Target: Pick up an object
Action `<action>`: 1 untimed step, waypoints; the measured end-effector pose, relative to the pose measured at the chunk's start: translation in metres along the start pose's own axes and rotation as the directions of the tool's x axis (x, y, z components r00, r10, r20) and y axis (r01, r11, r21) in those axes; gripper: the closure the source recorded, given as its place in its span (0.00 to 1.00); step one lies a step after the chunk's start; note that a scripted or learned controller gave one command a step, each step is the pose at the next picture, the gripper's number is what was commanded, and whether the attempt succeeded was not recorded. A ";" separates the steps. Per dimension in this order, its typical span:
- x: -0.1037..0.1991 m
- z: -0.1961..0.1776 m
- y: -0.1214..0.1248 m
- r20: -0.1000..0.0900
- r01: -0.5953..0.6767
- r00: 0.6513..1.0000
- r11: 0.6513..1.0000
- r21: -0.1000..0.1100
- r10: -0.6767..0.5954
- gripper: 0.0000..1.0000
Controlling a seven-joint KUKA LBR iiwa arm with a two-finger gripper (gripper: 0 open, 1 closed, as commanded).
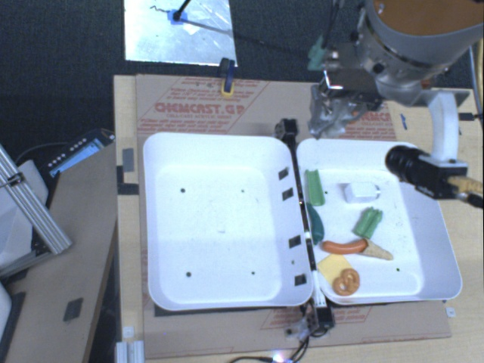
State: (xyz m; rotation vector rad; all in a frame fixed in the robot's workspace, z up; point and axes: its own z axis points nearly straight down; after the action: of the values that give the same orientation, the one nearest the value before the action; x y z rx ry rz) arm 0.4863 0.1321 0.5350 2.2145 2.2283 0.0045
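While lengthwise left-right, sausage (345, 246) flat.

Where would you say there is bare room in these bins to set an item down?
The left bin has a bare floor inside its four walls. In the right bin, items crowd the divider side: green pieces, sausage, pretzel. Its right strip is free.

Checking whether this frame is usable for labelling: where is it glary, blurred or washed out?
Camera view: glare on the foil sheet at top; the white block nearly blends into the right bin; the arm and hand look soft and blurred; the small items, like the pretzel, stay legible.
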 end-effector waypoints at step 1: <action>-0.115 0.026 0.036 0.005 -0.017 1.000 1.000 0.001 0.017 1.00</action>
State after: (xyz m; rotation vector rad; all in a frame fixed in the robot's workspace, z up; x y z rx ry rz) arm 0.5229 0.0179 0.5088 2.2310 2.2081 -0.0023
